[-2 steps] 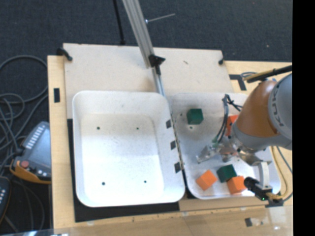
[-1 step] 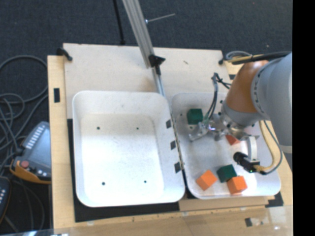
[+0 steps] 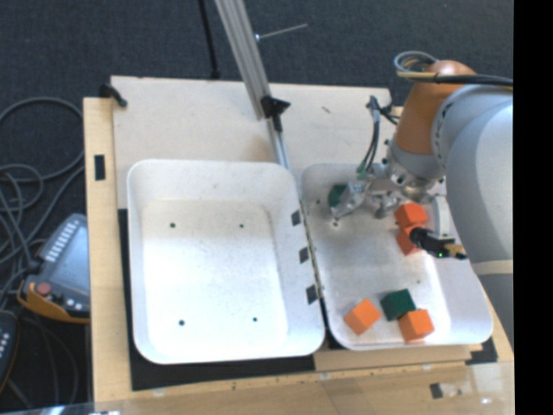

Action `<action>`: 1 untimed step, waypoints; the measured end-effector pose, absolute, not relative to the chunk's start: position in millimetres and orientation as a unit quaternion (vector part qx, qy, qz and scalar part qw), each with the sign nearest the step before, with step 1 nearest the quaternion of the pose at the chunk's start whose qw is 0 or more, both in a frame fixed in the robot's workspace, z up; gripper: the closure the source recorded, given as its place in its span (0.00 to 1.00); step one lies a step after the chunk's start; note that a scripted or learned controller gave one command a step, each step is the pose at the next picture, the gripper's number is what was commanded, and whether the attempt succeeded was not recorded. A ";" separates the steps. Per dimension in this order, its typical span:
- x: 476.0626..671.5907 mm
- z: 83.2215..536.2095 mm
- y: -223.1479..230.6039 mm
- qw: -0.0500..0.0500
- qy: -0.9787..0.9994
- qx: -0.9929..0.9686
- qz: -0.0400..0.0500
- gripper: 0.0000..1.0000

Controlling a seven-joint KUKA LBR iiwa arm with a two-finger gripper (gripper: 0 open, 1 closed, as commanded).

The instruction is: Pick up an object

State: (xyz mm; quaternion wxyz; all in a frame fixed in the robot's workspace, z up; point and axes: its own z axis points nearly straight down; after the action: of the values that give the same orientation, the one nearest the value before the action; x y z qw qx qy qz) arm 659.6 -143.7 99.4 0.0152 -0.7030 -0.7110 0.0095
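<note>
Here the gripper (image 3: 346, 204) hangs over the far end of the right bin (image 3: 363, 258), close to that bin's left wall. A small green block (image 3: 337, 194) sits right at its fingers, which look closed around it, though the view is too small to be certain. Against the bin's right wall lies an orange block (image 3: 409, 225). At the bin's near end, an orange cube (image 3: 363, 316), a dark green cube (image 3: 398, 303) and another orange cube (image 3: 416, 324) cluster together.
</note>
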 end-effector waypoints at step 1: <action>655.0 97.1 -117.2 0.005 -0.708 -0.706 0.006 0.00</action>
State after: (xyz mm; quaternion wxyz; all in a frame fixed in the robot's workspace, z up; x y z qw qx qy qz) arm 655.0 -117.2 97.1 0.0050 -0.7062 -0.7080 0.0064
